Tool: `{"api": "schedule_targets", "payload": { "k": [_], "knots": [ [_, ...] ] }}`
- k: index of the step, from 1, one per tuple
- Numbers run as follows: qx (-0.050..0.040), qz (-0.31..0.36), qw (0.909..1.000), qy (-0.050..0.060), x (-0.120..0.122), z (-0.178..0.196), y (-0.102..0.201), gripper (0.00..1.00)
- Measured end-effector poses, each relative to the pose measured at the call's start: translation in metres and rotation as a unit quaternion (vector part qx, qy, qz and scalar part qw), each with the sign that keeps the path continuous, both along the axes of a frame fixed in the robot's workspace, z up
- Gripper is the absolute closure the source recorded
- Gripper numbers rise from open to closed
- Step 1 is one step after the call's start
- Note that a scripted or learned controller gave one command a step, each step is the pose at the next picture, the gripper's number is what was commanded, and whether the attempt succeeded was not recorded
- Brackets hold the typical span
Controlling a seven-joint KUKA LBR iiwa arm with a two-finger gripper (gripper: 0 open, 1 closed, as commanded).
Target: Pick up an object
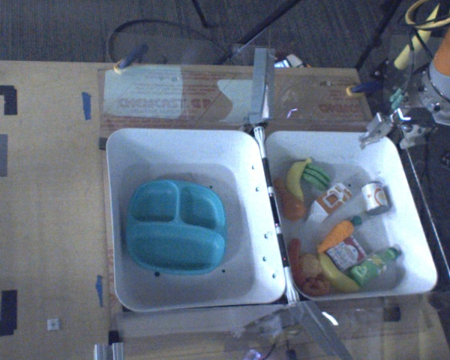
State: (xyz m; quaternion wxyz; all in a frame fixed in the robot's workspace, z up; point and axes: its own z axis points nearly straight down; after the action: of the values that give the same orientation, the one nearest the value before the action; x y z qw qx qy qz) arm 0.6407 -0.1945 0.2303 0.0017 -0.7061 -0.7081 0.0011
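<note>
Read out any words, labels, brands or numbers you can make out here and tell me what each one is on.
None can be read for certain.
Red lettering on the clear panel behind the left bin: blurred, unreadable.
Red lettering on the panel behind the right bin: blurred too.
Orange and white carton: print too small.
Red packet: label too small.
Small can and green bottle: no legible text.
</note>
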Motion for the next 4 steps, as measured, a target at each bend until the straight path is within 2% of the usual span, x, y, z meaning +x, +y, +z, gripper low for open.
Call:
{"api": "schedule_targets", "payload": {
  "k": [1, 2, 3, 4],
  "knots": [
    [0.0034, 0.083, 0.9965, 0.0, -0.018, -0.106, -0.024, 0.0],
    [0.0031, 0.097, 0.9953, -0.007, -0.026, -0.124, -0.021, 0.0],
    [-0.0006, 0.106, 0.9944, -0.004, -0.063, -0.145, -0.005, 0.0],
    [-0.0018, 0.105, 0.9945, -0.006, -0.062, -0.135, -0.007, 1.0]
  ]
}}
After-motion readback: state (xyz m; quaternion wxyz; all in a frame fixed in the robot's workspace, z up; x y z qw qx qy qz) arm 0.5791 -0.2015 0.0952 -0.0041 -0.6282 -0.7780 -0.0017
